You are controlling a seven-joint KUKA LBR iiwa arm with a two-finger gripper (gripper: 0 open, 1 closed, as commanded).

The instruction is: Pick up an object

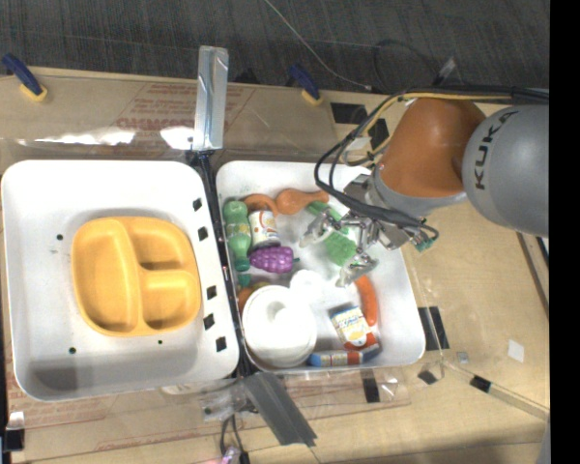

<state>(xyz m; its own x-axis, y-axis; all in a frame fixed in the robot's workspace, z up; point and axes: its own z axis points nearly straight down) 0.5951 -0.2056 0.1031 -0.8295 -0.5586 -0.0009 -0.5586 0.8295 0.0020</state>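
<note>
Tool (346, 245) fingers straddle a green object (341, 248) in the right bin (406, 288), seemingly closed on it, though the contact is blurry. Beside it lie purple grapes (273, 257); a white bowl (278, 327) sits below.

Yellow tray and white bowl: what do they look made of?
The yellow tray in the left bin looks like moulded plastic with a matte finish: even colour, rounded dividers, soft sheen. The white bowl in the right bin is smooth and slightly glossy, probably plastic, though ceramic cannot be ruled out.
</note>
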